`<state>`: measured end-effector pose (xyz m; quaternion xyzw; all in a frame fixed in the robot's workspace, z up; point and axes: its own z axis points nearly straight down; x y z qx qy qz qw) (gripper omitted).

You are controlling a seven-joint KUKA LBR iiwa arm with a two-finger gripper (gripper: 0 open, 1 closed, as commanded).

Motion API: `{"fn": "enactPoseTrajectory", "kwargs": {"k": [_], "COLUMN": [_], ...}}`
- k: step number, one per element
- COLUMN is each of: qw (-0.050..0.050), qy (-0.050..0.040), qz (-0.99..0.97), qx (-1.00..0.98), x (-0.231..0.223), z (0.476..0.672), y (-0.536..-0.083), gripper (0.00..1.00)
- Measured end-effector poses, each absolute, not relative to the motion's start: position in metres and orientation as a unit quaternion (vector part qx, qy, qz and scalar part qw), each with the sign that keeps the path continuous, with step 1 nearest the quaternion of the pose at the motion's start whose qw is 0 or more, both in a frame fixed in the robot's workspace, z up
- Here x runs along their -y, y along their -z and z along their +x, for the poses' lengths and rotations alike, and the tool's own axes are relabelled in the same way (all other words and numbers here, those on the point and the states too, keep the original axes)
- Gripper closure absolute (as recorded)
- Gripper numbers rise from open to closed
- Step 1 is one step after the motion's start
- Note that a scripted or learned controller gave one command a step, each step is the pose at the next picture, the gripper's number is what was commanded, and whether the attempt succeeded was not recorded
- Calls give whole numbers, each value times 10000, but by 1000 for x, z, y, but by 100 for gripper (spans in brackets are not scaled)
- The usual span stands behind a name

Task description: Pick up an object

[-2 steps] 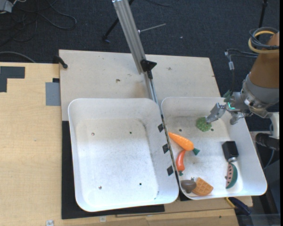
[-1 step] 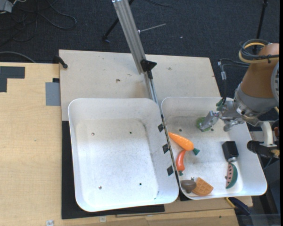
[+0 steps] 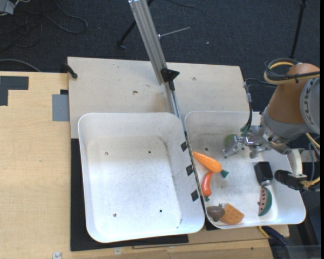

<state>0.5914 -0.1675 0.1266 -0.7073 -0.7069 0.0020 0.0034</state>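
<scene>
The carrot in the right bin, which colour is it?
Orange, with a green tip; the carrot shows clearly in the camera view.

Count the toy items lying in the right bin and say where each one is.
5. A carrot near the divider, a chili below it, a waffle with a brown piece at the front, and a watermelon slice front right. The arm may hide others.

The pincer (image 3: 233,143) is too small and blurred to read its grip, the arm (image 3: 291,104) is cut off at the right, and the right bin's (image 3: 216,118) near-right rim is partly hidden by dark clutter.
</scene>
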Motion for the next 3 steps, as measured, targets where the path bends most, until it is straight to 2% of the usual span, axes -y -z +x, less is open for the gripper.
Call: {"fn": "enactPoseTrajectory", "kwargs": {"k": [1,2,3], "qw": [12,9,-15], "qy": [-9,-5,11], "qz": [-7077,-7090,-7066], "qx": [7065,7052,7076], "x": [167,168,162], "z": [591,591,597], "y": [-90,-101,-160], "gripper": [0,100,100]}}
